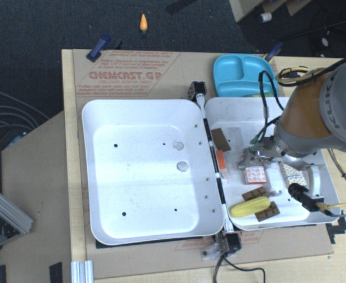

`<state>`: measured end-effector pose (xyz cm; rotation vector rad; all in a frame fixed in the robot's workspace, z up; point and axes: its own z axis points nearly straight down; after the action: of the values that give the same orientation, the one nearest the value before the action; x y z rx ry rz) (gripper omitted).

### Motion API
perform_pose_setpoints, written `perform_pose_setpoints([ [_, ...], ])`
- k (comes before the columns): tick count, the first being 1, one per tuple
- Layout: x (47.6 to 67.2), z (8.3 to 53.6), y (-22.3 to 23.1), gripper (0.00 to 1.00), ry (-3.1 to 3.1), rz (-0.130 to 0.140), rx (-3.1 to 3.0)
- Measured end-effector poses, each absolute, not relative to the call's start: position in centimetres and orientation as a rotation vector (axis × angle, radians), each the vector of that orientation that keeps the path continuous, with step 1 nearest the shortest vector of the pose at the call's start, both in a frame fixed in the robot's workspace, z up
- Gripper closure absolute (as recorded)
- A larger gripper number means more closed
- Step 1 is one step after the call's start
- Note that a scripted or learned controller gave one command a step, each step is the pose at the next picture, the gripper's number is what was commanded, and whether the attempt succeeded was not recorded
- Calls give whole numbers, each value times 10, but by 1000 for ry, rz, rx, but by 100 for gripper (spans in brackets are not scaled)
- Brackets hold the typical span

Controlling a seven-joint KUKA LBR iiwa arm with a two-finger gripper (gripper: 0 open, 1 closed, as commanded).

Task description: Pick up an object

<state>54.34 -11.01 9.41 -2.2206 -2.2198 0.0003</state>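
Nearest the camera in the right shallow white bin (299, 218), a yellow corn-cob-shaped toy (249, 206) lies with its long axis roughly left-right, right end tilted slightly up. A dark brown block (267, 211) touches its right end; another brown block (256, 193) lies just above. Farther back, my claw (259, 155) sits directly over a small red-and-white checked packet (255, 174). I cannot tell its state. Beyond lies a light blue compartment tray (239, 74) on the worktop (131, 69).

A robotics lab: a grey arm (323, 108) over two white bins (102, 175) on a plywood bench (131, 75), cables (10, 125) across dark carpet.
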Motion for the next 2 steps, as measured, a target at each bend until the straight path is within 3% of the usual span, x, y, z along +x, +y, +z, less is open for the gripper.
perform_pose_setpoints([
  [1,548,210,-54,100,-2224,-4,-2220],
  [2,478,187,20,100,-2220,4,-2218],
])
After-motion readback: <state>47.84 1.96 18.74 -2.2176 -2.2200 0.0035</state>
